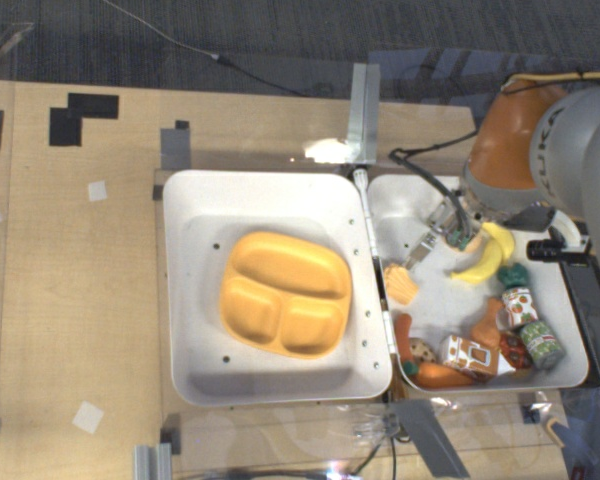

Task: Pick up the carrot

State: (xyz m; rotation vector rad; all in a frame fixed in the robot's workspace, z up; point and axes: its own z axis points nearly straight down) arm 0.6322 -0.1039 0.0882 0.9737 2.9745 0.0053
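Observation:
The carrot [442,374] is an orange, tapered piece lying along the front wall of the right bin [400,200], partly under a small carton [468,353]. My gripper [426,246] hangs over the back-left part of that bin, well behind the carrot and apart from it. It points down and to the left, next to a banana [485,256]. Nothing shows in its grasp.
A tan waffle-like piece [401,286], a red sausage [405,332], two small cans [521,307] [542,346] and a green item [515,273] crowd the right bin. The left bin [190,218] holds a yellow divided plate [283,293]. A metal post [363,118] stands behind the bins.

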